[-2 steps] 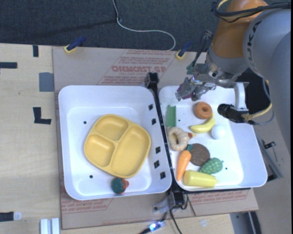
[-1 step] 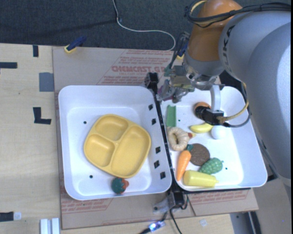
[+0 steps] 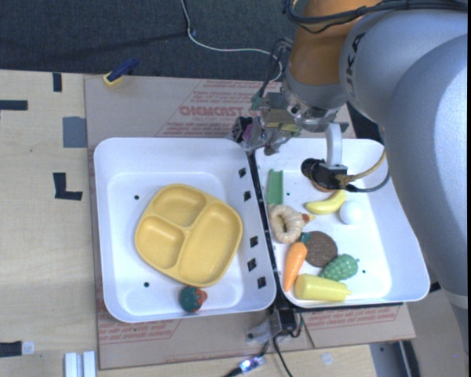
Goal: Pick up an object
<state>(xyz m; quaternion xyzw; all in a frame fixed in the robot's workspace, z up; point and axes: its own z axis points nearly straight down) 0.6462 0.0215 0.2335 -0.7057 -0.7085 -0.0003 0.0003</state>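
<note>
We see the grey arm with the orange band (image 3: 353, 45) reaching in from the right. Its two-finger gripper (image 3: 257, 136) hangs over the far end of the divide where the two shallow white bins meet. From this slant we cannot tell whether the gripper is apart or together.

The things to be picked lie in both bins, all nearer to us than the gripper. In the left white bin (image 3: 114, 171) a yellow plastic plate with three compartments (image 3: 188, 234) sits near the middle. A small round green-and-red toy (image 3: 192, 298) rests just beside its near edge, against the front wall.

The right white bin (image 3: 381, 242) is more crowded. A flat green stick (image 3: 275, 187) lies along the dividing wall, closest to the gripper. Just in front of it is a beige ring-shaped pastry toy (image 3: 286, 223). A yellow toy banana (image 3: 326, 204) lies to its right, touching a small white egg (image 3: 349, 213). Nearer the front, an orange toy carrot (image 3: 295, 265) slants beside a round brown cookie (image 3: 321, 247), and a bumpy green toy (image 3: 340, 268) sits next to the cookie. A pale yellow cylinder (image 3: 322, 288) lies along the front wall.

Both bins stand on a brown cardboard sheet (image 3: 173, 108), and a small blue-and-yellow object (image 3: 122, 71) lies beyond its far left corner.
</note>
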